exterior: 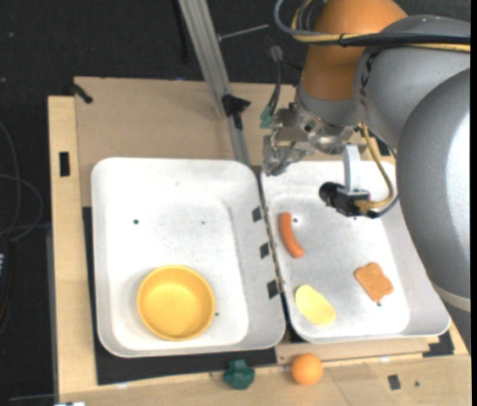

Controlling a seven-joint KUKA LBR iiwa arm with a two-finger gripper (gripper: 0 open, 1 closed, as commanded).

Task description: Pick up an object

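The right bin (408,315) holds three things: a slim orange-red sausage shape (290,234) near its left wall, a pale yellow oval piece (315,304) at the front left, and an orange chunk (374,282) at the front right. A yellow bowl (176,302) stands upright at the front of the left bin (179,193). My gripper (274,161) hangs under the orange wrist band, over the far left corner of the right bin, above and behind the sausage shape. Nothing shows in its grasp.
A slanted metal post (209,49) rises behind the divide between the bins. On the bench in front of the bins lie an orange ball (306,369) and a small green object (238,375). A black cable fitting (344,197) hangs from the arm over the right bin.
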